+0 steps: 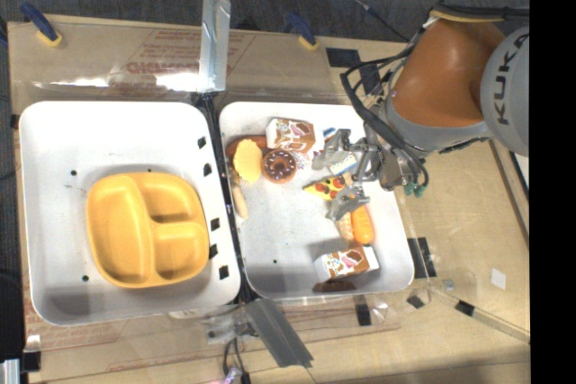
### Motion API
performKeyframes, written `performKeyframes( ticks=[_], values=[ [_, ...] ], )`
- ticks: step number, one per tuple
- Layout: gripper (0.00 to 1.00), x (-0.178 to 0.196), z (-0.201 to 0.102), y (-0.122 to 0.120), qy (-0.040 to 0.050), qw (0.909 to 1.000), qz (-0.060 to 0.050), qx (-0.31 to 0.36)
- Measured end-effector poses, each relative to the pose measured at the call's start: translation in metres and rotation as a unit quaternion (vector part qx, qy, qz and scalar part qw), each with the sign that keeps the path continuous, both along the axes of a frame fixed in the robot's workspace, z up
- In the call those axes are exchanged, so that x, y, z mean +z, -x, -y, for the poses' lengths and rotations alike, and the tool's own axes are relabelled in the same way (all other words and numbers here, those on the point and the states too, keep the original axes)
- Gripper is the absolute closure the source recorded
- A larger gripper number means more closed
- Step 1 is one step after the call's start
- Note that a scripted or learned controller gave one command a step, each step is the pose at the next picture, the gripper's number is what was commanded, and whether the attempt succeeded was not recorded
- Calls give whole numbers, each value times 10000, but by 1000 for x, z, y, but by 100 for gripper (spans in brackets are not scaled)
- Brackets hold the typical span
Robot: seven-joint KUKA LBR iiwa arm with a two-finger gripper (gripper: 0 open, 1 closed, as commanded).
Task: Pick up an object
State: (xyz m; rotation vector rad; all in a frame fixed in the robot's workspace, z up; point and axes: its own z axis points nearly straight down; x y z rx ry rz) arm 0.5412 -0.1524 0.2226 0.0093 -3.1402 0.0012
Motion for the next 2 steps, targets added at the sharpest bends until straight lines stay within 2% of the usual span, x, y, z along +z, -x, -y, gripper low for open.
performKeyframes(
  ticks=[1, 2],
  values=[
    [0, -118, 26, 47, -15, 9979, -31, -650],
    [0, -130, -3, -42, -9, 9846, 9, -1751]
  ],
)
